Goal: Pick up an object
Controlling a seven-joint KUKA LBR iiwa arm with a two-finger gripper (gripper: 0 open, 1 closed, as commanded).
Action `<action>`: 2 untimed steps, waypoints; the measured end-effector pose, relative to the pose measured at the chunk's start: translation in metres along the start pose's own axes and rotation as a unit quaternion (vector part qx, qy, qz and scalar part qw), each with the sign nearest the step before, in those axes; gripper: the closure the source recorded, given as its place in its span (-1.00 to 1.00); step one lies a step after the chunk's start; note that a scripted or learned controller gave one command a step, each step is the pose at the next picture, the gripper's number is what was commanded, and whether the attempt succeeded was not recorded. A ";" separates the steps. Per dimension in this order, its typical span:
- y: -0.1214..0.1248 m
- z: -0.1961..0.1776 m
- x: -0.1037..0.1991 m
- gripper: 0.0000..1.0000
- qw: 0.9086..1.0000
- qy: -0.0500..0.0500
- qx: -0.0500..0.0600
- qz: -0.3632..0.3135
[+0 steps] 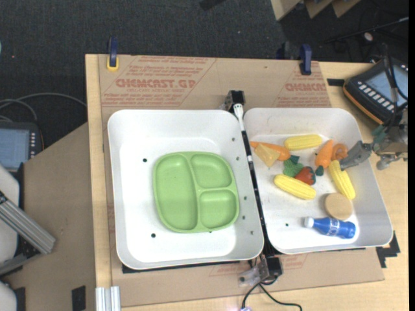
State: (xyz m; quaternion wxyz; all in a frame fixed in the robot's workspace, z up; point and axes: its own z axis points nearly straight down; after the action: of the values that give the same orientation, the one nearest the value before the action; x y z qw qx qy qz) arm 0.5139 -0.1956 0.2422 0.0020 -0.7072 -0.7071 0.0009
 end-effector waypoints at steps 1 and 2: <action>-0.028 0.159 0.023 -1.00 1.000 -0.004 -0.004 0.001; -0.029 0.148 0.024 1.00 1.000 -0.002 -0.002 0.001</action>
State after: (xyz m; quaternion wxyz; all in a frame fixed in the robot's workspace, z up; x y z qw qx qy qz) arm 0.4843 -0.1714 0.0939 -0.0005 -0.7079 -0.7063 0.0008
